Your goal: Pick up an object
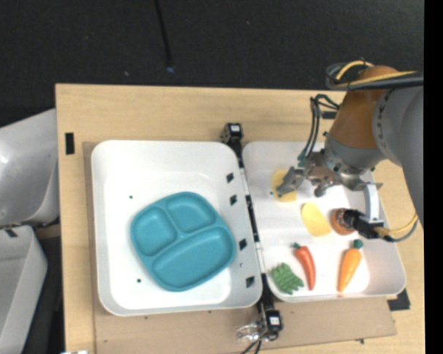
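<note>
Arm reaches in over the right bin (396,275), gripper (294,183) low near the bin's far-left part, over a small yellow piece (281,178) by the left wall. Fingers look spread w/ tips either side of that piece, but view is soft here so can't tell if they actually have it; nothing clearly lifted. Other candidates in same bin: yellow lemon-like item (315,219) mid-bin, small brown round thing (345,220) just beside it, red-orange carrot (305,265) and orange carrot (349,268) toward the near edge, green leafy item (286,277) at near-left corner. Left bin (107,220) carries a blue divided plate (181,240). Step, as I read it: descent/approach onto the yellow piece, grasp not yet made. Next move prob needs the tips seated down around the piece, a close, then straight lift clear of the bin wall
</note>
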`<state>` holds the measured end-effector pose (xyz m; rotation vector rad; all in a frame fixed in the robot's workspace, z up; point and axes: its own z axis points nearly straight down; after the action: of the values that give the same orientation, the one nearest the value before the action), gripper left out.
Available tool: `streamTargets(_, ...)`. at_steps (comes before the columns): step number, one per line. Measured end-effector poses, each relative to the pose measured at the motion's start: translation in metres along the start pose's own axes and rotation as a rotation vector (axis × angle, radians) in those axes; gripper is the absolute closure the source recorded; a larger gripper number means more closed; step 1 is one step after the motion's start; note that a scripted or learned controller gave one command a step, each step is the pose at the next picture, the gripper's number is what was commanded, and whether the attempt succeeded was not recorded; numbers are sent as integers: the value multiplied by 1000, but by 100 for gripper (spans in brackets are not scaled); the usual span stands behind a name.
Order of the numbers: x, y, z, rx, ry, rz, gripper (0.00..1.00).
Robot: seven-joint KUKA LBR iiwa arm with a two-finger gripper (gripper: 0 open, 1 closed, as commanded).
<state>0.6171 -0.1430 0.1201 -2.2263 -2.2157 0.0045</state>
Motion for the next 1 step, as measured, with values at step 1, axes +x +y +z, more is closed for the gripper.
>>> streamTargets(1,-1,1,-14,-6,0,3,100)
